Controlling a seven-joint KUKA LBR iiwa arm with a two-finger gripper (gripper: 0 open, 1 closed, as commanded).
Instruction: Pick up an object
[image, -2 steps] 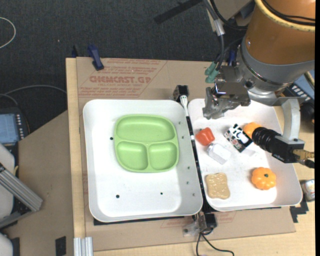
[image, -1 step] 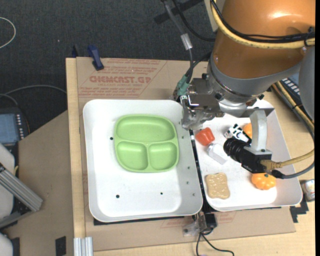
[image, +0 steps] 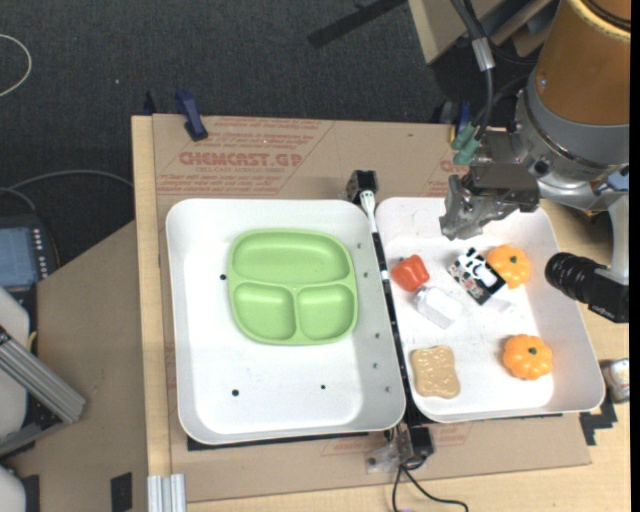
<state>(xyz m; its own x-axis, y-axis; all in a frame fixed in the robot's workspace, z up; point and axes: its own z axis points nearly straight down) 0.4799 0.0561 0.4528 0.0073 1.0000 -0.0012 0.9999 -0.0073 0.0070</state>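
Observation:
My gripper (image: 463, 226) hangs over the back of the right bin (image: 568, 398), just behind the objects, with nothing seen in it. Below and in front of it lie a black-and-white patterned item (image: 476, 276) and a small orange pumpkin (image: 509, 266) touching it. To the left sit a red pepper-shaped piece (image: 408, 272) and a clear whitish block (image: 437, 305). A second orange pumpkin (image: 526, 357) and a tan toast slice (image: 436, 372) rest near the bin's front.
The left bin (image: 200, 390) holds a green divided plate (image: 292, 285). A black clip (image: 361, 186) sits at the back between the bins. A black cylinder (image: 590, 283) juts in over the right bin's right rim. Cardboard lies under both bins.

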